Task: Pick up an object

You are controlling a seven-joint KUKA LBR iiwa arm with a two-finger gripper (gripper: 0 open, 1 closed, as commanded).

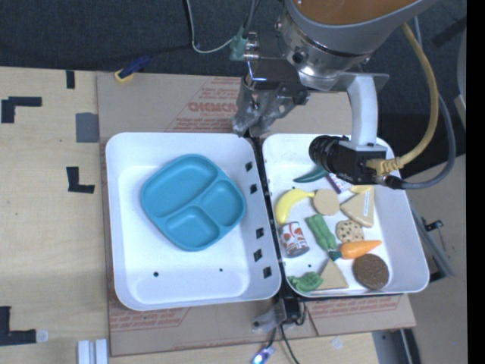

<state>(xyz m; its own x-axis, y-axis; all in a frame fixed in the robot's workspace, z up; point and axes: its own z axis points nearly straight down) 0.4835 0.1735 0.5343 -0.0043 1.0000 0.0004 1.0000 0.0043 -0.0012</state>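
My gripper [254,121] hangs over the far edge of the bench, above the divider where the two bins meet. It is well behind the food items, with nothing seen in it. The right bin [405,237] holds several toy foods: a yellow banana [291,201], a green pickle [321,232], an orange carrot [359,249], a brown round cookie [371,271], a cheese wedge [362,208] and a small red and white can [294,239]. A blue divided plate [193,201] lies in the left bin [129,279].
A black cylinder [337,156] mounted on the arm overhangs the far side of the right bin, with a yellow hose [433,120] looping to its right. A dark green pod [311,177] lies just beneath it. Cardboard [167,105] borders the bins.
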